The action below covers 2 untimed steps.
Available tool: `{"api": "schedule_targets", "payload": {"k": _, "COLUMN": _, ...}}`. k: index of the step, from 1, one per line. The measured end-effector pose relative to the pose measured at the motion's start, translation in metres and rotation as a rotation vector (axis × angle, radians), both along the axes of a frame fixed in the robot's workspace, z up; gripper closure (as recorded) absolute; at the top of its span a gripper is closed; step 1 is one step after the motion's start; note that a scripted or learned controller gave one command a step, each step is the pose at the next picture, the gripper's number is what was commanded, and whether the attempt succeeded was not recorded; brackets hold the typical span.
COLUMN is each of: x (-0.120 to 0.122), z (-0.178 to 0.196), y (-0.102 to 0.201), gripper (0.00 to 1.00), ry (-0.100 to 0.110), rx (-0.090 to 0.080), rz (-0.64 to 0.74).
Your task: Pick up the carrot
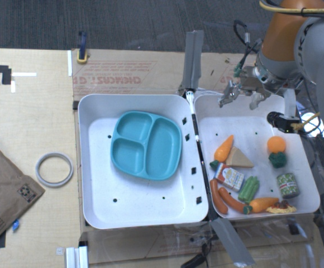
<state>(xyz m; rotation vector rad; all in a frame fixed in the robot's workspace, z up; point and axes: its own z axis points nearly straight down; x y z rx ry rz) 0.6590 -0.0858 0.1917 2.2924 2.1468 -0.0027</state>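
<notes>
The carrot (224, 148) is orange with a green stub at its lower-left end. It lies at a slant in the right bin (307, 155), near the bin's left wall and touching a tan wedge (240, 158). A second, smaller carrot-like orange piece (261, 204) lies along the front wall. My gripper (241, 98) hangs over the bin's far edge, well behind the carrot. Its two metal fingers (227, 97) stand apart, open, with nothing between them.
The right bin also holds an orange (276, 144), broccoli (278, 159), a green can (288, 185), a green pickle (249, 187), a small box (231, 178) and sausages (220, 199). A blue divided plate (147, 145) lies in the left bin (95, 205). A tape ring (55, 168) sits on the bench.
</notes>
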Motion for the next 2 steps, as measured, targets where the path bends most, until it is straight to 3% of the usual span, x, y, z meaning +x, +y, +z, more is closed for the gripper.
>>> {"api": "schedule_targets", "payload": {"k": 1, "x": -0.023, "z": 0.009, "y": -0.029, "gripper": 0.00, "ry": 0.002, "rx": 0.000, "rz": -0.231}}
{"api": "schedule_targets", "payload": {"k": 2, "x": -0.071, "z": -0.100, "y": -0.017, "gripper": 0.00, "ry": 0.000, "rx": 0.002, "rz": -0.119}}
